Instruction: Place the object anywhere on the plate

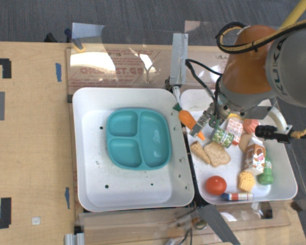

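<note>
Operator: Carrot (186, 119) position, please.

Technician: You will find the orange toy carrot at the left rim of the right bin (290, 180), lying tilted, its green top toward the divider between the two bins. The gripper (203, 125) sits just beside its lower end, touching or nearly so. You cannot tell from this angle whether the tool is released or clenched, and the carrot is not visibly between its fingers.

Operator: And the plate?

Technician: You see the teal plate (139, 138), with three compartments, resting in the middle of the left bin (86, 152), well apart from the carrot.

Operator: What else lies near the tool?

Technician: You have two slices of toy bread (210, 153) just below the gripper, a red tomato (215, 184) nearer the front rim, a yellow corn piece (246, 180) to its right, and a marker (238, 196) along the front edge. Note small printed cartons (228, 131) directly right of the gripper.
</note>
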### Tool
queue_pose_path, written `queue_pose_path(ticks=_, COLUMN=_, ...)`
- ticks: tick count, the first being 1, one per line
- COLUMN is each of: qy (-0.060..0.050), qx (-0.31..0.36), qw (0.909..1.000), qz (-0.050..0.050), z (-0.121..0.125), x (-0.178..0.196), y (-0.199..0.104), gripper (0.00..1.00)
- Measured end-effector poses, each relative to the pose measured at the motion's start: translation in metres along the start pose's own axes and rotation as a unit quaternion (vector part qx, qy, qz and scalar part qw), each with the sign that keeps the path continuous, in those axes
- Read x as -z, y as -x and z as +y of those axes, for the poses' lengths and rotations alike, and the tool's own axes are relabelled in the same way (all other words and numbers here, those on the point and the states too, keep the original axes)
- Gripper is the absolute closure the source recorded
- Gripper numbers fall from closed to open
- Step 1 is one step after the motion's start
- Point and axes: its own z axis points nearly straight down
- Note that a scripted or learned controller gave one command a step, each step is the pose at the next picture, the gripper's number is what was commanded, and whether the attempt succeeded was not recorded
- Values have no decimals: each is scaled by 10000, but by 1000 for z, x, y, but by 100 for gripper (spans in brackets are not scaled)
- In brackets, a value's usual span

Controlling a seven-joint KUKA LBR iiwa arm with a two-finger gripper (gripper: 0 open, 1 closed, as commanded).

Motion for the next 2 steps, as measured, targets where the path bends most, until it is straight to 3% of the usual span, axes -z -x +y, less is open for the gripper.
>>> queue_pose_path(ticks=1, qy=18, qx=165, qw=9999, qz=3, z=91, x=0, y=-11, gripper=100)
queue_pose_path(ticks=2, qy=13, qx=143, qw=9999, qz=-9, z=89, x=1, y=-9, gripper=0)
